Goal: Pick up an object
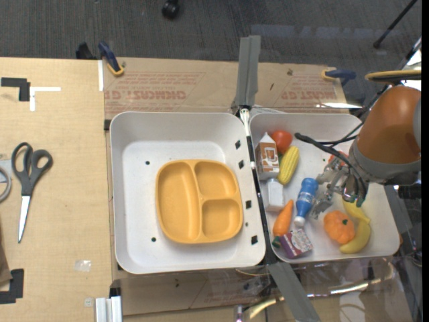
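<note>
The right bin (pixel 382 243) holds a pile of toy food. A blue bottle (pixel 306 196) lies near its middle, with a carrot (pixel 284 218) and a purple packet (pixel 295 243) below it. An orange pumpkin (pixel 339 227) and a yellow banana (pixel 358 232) sit at the lower right. At the back left are a brown-and-white carton (pixel 267 157), a red tomato (pixel 282 140) and a corn cob (pixel 289 164). My gripper (pixel 333 190) hangs low in this bin, between the blue bottle and the pumpkin, with nothing visibly held.
A yellow divided plate (pixel 199 200) lies in the left bin (pixel 131 153). A small white block (pixel 274 194) rests by the wall between the bins. Scissors (pixel 28 173) lie on the bench at far left. The arm's orange band (pixel 395 129) overhangs the right bin's right side.
</note>
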`<state>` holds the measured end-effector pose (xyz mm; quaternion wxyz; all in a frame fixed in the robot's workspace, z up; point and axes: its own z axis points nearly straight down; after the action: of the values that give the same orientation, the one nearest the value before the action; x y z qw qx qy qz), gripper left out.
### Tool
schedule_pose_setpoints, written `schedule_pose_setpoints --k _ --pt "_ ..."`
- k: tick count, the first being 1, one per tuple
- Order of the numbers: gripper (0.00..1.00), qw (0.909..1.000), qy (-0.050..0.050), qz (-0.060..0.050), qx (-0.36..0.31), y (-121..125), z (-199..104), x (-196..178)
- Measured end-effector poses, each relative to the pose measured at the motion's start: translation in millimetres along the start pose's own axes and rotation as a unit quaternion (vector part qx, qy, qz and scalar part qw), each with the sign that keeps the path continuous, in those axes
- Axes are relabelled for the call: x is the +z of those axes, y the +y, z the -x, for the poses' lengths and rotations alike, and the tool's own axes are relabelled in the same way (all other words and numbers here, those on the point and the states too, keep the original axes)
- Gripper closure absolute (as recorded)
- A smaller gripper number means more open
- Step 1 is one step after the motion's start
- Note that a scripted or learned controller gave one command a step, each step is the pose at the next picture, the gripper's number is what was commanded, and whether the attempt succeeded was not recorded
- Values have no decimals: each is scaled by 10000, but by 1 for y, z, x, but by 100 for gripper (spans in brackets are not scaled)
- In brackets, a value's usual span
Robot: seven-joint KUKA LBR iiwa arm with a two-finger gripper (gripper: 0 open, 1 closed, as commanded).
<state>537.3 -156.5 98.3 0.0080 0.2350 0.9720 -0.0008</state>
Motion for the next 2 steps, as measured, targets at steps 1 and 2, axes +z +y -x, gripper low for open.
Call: schedule_pose_setpoints --k 1,2 --pt "0 9998 57 -6 183 84 33 6" --pt "0 9926 68 -21 1212 16 22 6"
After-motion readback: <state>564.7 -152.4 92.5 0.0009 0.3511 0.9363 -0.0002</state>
